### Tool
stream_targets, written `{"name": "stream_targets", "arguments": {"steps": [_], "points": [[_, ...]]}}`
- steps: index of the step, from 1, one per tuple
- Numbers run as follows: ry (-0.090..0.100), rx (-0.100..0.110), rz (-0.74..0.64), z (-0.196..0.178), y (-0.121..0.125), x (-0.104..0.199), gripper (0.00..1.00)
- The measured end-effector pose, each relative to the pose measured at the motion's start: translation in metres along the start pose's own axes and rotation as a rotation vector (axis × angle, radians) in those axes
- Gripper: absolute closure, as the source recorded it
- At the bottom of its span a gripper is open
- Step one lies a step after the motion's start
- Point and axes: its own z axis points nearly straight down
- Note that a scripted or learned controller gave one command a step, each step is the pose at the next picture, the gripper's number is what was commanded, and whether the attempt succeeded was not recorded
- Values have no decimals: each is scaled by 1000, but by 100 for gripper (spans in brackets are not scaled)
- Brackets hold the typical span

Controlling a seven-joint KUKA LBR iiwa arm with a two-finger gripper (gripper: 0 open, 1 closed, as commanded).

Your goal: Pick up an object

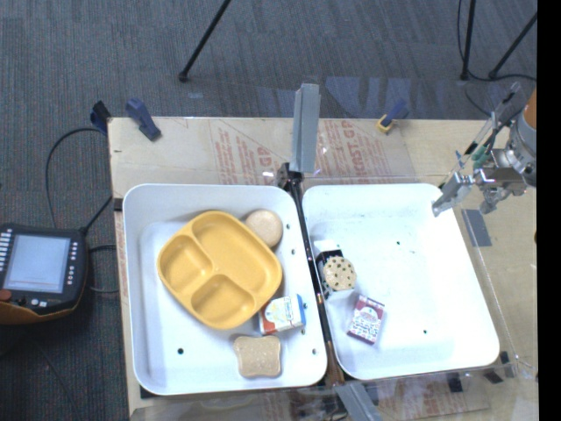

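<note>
A toast slice (258, 356) lay nearest in the left bin (140, 323); a red packet (366, 319) and cookie box (336, 273) sat in the right bin (421, 217) — beyond, the pincer (465, 189) hovered over its far-right rim, grip state unclear.

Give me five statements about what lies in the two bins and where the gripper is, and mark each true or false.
1. The yellow divided plate lies in the left bin. True.
2. The slice of bread lies in the right bin. False: it lies in the left bin, near its front edge.
3. The small red packet lies in the right bin. True.
4. The gripper holds the cookie packet. False: the packet lies at the right bin's left side, far from the gripper.
5. The small milk carton lies on top of the plate. False: it lies beside the plate's edge.
</note>
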Motion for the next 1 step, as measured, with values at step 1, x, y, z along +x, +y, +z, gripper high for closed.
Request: {"name": "stream_targets", "arguments": {"steps": [1], "points": [[2,11,80,113,33,31,0]]}}
